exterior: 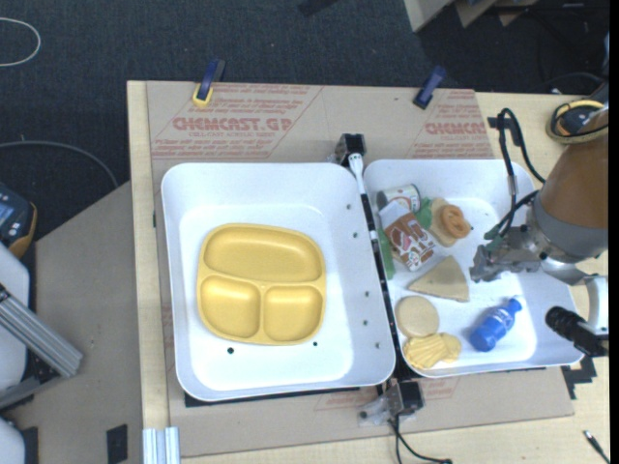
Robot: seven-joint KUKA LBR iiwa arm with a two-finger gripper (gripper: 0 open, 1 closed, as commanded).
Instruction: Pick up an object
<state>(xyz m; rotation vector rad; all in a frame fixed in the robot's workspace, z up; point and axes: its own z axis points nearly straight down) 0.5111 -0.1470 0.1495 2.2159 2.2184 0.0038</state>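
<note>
Looking down from the camera view at 2 shallow white bins side by side on a cardboard sheet, touching along the middle seam. Left bin roomy as anything, just 1 yellow divided plate in the middle with bare white floor all round it. Right bin way more crowded, 7 or so bits packed into its left and middle part. Arm coming in over the right rim, gripper low over the bin's right-centre. Can't tell the jaw state from this angle, too dark and small, and nothing visibly held.

Closest thing to the gripper: tan wedge, lying flat just left of and slightly below the tip, maybe touching, hard to call. Orange bun up and left of the gripper, near but apart. Red-brown box further left, tight against the seam-side wall, with a small can above it. Blue bottle on its side below the gripper, near the front rim. Pale round biscuit and yellow crisps in the front-left corner, touching. Only open floor in there: the strip along the back wall and the right side under the arm.
</note>
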